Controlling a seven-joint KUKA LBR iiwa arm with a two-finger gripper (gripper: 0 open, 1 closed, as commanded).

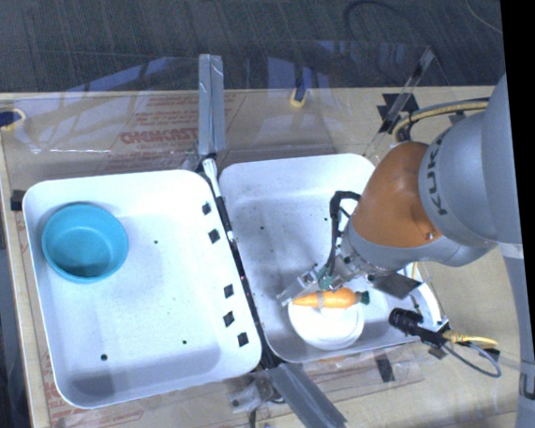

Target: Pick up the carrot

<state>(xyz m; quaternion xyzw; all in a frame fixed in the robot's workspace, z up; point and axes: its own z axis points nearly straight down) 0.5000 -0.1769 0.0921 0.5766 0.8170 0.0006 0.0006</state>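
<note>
Directly beneath the gripper (327, 283), the carrot (327, 298) lies on a white bowl (328, 329) in the right bin (274, 184), its long axis running left to right. Whether the claw is apart or together cannot be told.

Red lettering is printed on the clear sheet (161, 134) at the far side (roughly "CHEMCAST", hard to read), and "KU" is seen on the arm (467, 189) at right.
</note>
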